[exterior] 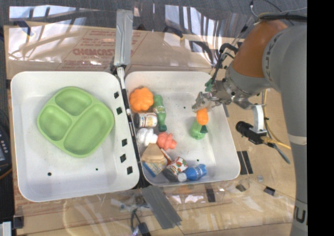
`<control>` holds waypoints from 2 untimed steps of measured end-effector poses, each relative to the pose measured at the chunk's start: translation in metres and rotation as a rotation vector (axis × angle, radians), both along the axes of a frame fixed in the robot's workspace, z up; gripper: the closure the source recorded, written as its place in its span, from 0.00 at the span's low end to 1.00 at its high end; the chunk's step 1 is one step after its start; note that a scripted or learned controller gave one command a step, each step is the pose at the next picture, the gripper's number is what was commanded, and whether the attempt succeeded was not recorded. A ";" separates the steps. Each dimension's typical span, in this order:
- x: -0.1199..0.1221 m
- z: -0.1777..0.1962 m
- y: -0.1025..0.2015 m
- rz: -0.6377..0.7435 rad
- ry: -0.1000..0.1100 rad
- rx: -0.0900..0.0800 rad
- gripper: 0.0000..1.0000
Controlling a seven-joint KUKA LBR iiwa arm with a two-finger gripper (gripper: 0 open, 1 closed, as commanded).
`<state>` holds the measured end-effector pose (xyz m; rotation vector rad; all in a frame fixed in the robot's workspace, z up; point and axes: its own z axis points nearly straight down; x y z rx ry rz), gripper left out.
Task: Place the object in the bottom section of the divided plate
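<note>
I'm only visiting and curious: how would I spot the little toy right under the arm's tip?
Look in the right-hand white bin. Away from the toys heaped along its left wall, below the end effector, sits the carrot toy. It alone is orange on top, green beneath, and stands by itself.

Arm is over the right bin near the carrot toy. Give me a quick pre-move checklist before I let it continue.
1. End effector above carrot toy: ok.
2. Carrot toy between the fingers: cannot tell.
3. Carrot toy apart from the toy pile along the bin's left wall: ok.
4. Green divided plate in left bin, sections bare: ok.
5. Carrot toy in the plate's bottom section: not ok, lies in right bin.
</note>
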<state>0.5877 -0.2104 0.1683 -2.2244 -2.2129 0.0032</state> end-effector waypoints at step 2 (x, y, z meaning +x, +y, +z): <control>-0.112 0.022 0.194 0.107 0.001 0.000 1.00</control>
